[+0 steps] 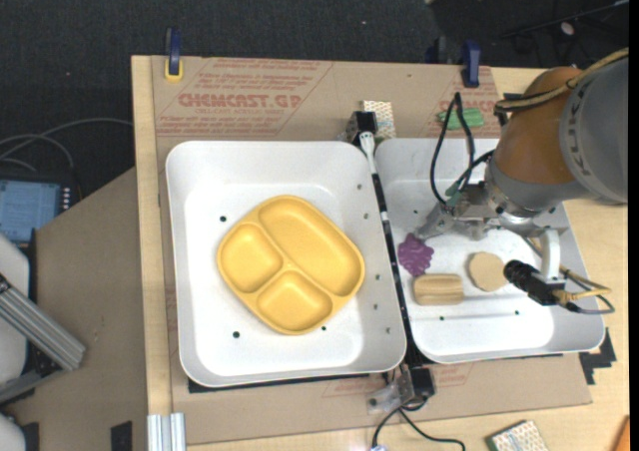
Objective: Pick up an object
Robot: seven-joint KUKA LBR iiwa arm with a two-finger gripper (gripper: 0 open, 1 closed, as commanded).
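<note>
Pincer (pixel 467 220) hangs low over the far half of the right-hand bin (pixel 479 339), tucked under the grey and orange wrist. From my screen I cannot tell whether it is wide or narrow. Just below it in my view, near the bin's left wall, lies a purple lump (pixel 415 254). Beside the lump a tan block (pixel 438 288) lies flat, and a round tan disc (pixel 486 270) sits just to its right, nearly touching it. All three rest on the bin floor. The left-hand bin (pixel 190 239) holds a yellow divided plate (pixel 290 262), well apart from the pincer. Both bins stand side by side on the counter (pixel 250 90).
</note>
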